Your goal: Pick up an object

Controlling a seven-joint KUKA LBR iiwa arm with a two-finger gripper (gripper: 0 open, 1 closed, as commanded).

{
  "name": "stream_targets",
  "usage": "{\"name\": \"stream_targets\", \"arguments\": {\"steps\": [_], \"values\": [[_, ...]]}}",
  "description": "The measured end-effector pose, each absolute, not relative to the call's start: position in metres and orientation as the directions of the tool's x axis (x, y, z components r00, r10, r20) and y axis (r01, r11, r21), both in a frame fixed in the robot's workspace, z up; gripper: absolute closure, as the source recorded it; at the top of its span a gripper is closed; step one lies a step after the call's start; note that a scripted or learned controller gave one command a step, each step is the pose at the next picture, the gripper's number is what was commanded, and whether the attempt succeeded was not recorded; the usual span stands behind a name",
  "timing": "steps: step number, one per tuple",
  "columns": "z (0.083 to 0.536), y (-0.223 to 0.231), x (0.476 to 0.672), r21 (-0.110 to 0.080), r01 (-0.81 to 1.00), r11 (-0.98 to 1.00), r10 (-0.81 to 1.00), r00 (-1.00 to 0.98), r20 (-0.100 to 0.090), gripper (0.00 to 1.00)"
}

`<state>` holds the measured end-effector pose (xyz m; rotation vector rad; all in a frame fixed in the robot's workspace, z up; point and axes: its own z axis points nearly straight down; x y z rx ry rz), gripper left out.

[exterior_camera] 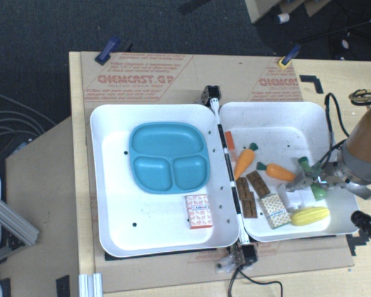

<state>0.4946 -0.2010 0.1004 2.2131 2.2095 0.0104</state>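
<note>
The right bin [269, 113] holds two orange carrots, one [244, 161] near its left wall and one [279, 172] in the middle. Two brown chocolate bars [258, 183] [246, 198] lie below them, with a small speckled box [275, 210] and a yellow corn cob [309, 216] at the front. My gripper [310, 181] is low in the bin's right part, just right of the second carrot and above the corn. A green item [319, 192] sits right beside it, partly hidden by it. The arm [360, 146] comes in over the right wall.
The left bin [111, 184] holds a blue divided plate [169, 156] and a small red-and-white box [198, 211]. A thin orange stick [230, 141] lies by the right bin's left wall. Cables [329, 113] run along the right bin's far right corner.
</note>
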Motion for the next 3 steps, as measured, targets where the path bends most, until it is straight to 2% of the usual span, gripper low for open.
{"name": "stream_targets", "arguments": {"steps": [1,2,3], "values": [[0.096,-0.176,0.488,0.034,0.999,-0.006,1.0,0.007,-0.019,0.0],[0.095,-0.184,0.575,0.022,1.0,0.0,1.0,0.0,-0.006,0.0],[0.108,-0.186,0.577,0.03,1.0,0.001,1.0,-0.001,-0.011,1.0]]}}
